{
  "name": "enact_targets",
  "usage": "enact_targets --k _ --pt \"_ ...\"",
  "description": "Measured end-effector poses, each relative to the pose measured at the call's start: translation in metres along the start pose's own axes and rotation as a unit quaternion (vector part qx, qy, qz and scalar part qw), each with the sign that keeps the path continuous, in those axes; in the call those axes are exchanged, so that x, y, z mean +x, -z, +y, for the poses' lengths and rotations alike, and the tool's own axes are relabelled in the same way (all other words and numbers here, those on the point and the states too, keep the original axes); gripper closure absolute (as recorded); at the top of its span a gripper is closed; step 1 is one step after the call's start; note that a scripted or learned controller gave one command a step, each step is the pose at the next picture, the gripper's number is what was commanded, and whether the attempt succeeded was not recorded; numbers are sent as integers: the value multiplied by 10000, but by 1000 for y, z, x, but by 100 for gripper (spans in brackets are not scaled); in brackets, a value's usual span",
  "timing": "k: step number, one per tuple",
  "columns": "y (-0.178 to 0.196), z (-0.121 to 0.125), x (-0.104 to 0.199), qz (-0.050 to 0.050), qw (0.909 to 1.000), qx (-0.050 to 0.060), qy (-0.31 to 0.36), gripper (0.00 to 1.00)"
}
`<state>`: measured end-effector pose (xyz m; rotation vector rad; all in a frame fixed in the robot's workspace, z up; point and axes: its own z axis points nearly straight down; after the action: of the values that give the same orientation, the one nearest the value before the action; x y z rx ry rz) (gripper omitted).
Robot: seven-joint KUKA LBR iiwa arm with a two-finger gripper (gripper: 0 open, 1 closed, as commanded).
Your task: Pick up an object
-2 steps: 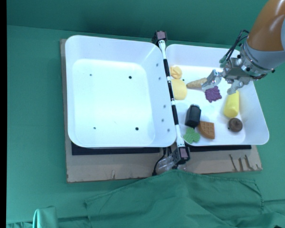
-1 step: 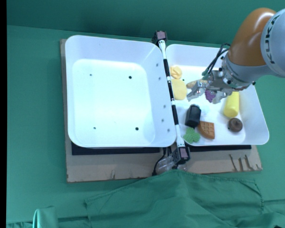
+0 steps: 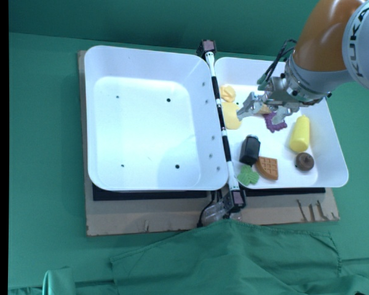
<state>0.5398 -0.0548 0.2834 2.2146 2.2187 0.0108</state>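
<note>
In the right bin [image 3: 332,176], we see the gripper [image 3: 251,107] low over the yellow duck [image 3: 230,117], fingers spread, nothing between them, purple piece [image 3: 275,123] half hidden under the wrist, yellow bottle [image 3: 299,134], black block [image 3: 250,149], waffle [image 3: 267,167], green leaf [image 3: 248,176], brown ball [image 3: 304,161] nearby.

- The arm [image 3: 341,39] comes in from the upper right corner and slants down to the left.
- Its grey link carries a big orange band [image 3: 326,23] just above the wrist.
- The wrist [image 3: 304,85] is grey metal, and thin cables run beside it.
- The gripper [image 3: 249,106] points to the left and a little downward, its two fingers spread apart with nothing between them.
</note>
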Motion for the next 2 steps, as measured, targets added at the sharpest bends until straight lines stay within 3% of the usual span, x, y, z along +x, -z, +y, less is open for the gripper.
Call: enact_targets --k 1,2 --pt "-1 42 -43 -17 10000 6 -37 0" --pt "-30 -4 -61 -7 10000 62 -47 0"
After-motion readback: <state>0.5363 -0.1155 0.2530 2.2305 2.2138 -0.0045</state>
